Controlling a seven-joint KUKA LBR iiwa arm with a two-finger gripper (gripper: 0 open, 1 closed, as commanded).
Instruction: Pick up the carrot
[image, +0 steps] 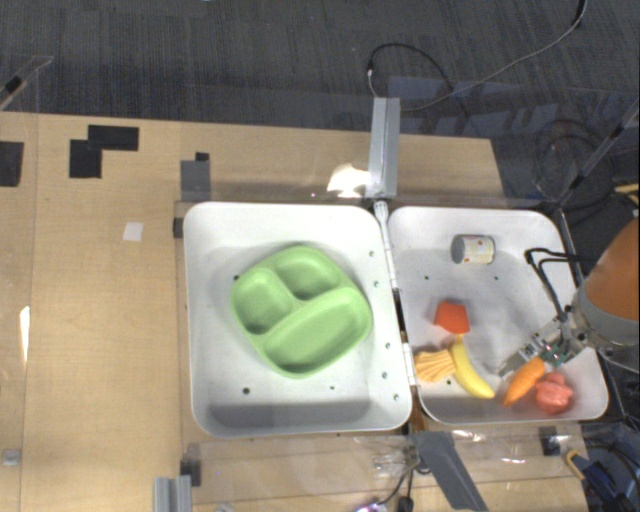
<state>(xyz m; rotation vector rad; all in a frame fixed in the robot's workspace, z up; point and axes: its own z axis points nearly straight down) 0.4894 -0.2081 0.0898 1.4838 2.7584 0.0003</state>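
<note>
Now we see the carrot (524, 381) just right of the banana (471, 371), its long axis slanting up toward the gripper (541, 352), seemingly touching its upper end; finger state we cannot tell.

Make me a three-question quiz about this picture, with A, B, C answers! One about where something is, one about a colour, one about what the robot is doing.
1. Where is the green divided plastic plate?
A. left white bin
B. right white bin
C. on the wooden bench

2. What colour is the curved toy banana?
A. blue
B. yellow
C. white

3. Where is the gripper?
A. over the plate
B. outside both bins
C. just above the orange carrot

Answers: 1 A, it lies in the left bin. 2 B, it is yellow. 3 C, the gripper sits right by the carrot's top end.
</note>
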